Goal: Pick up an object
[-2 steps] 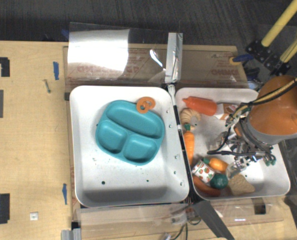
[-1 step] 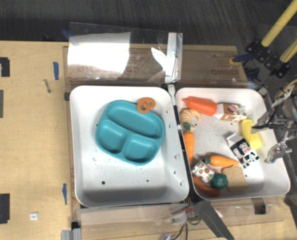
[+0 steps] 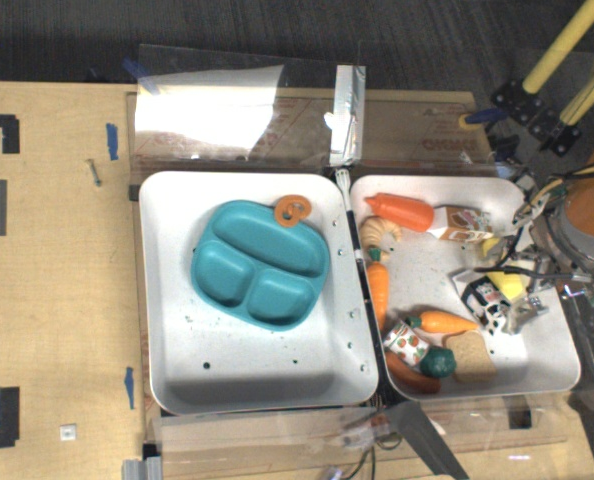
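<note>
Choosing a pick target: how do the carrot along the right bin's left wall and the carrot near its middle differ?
The carrot by the wall lies lengthwise along the right bin's left edge, under a small croissant; the middle carrot lies crosswise, pointing right toward the gripper. The wall carrot looks thicker; the middle one tapers to a slimmer tip. Both are orange toys.
</note>
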